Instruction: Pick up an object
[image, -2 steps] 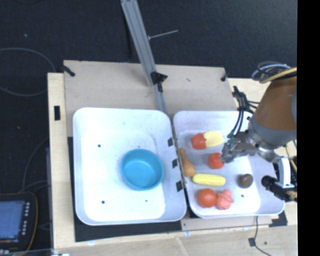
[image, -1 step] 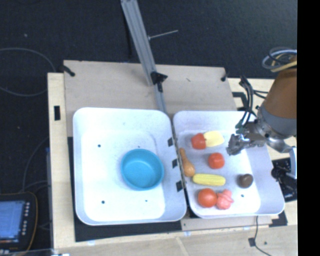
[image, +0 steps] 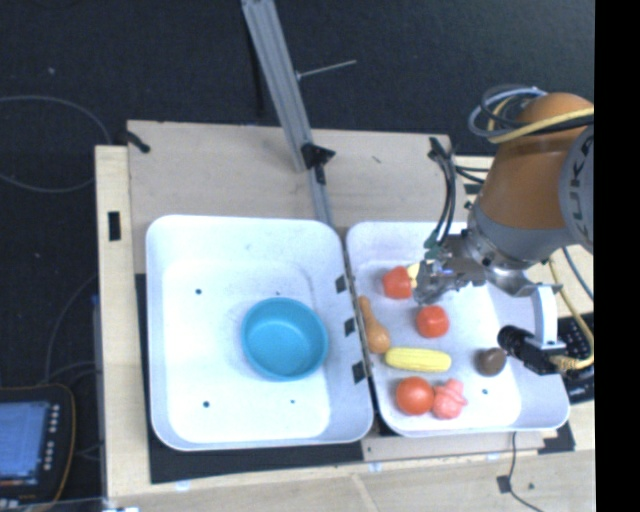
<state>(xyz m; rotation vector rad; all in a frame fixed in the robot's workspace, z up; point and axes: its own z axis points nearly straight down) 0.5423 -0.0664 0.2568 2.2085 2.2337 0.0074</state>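
Tomato (image: 397, 283) lies in the right bin (image: 505, 412), just beside the hand (image: 430, 287); whether the hand is spread or pinching it, I cannot tell.

Bright white bins (image: 170, 300) (slightly overexposed), soft focus

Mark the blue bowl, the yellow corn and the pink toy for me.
blue bowl (image: 285, 338), camera view, on its inner floor.
yellow corn (image: 418, 359), camera view, on its middle.
pink toy (image: 450, 399), camera view, on its centre.
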